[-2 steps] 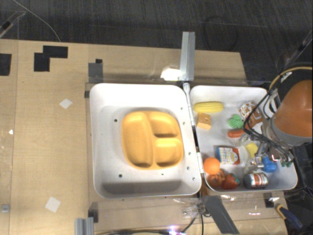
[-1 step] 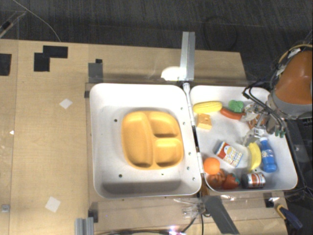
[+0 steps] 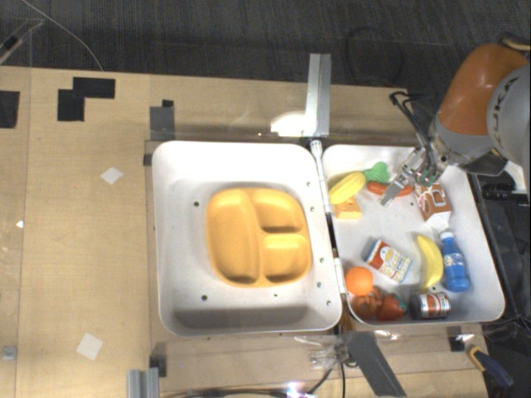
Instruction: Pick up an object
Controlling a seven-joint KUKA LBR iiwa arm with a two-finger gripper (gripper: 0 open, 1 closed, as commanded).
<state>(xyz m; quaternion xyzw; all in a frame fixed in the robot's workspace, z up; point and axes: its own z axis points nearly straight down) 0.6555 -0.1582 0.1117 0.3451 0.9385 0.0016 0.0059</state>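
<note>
My gripper (image 3: 401, 186) hangs low over the back of the right bin (image 3: 485, 247), reaching in from the right. It is open, and its fingers (image 3: 388, 196) stand either side of the right end of an orange carrot (image 3: 383, 187) with a green top (image 3: 378, 172). The carrot lies on the bin floor. A brown and white packet (image 3: 434, 200) lies just right of the gripper. A yellow corn cob (image 3: 346, 186) lies to its left over an orange wedge (image 3: 348, 211).
Toward the front of the right bin lie a juice box (image 3: 387, 260), a banana (image 3: 430, 260), a blue bottle (image 3: 453, 262), an orange (image 3: 359, 280), a red fruit (image 3: 383, 306) and a can (image 3: 429, 305). The left bin (image 3: 174, 222) holds a yellow divided tray (image 3: 253, 235).
</note>
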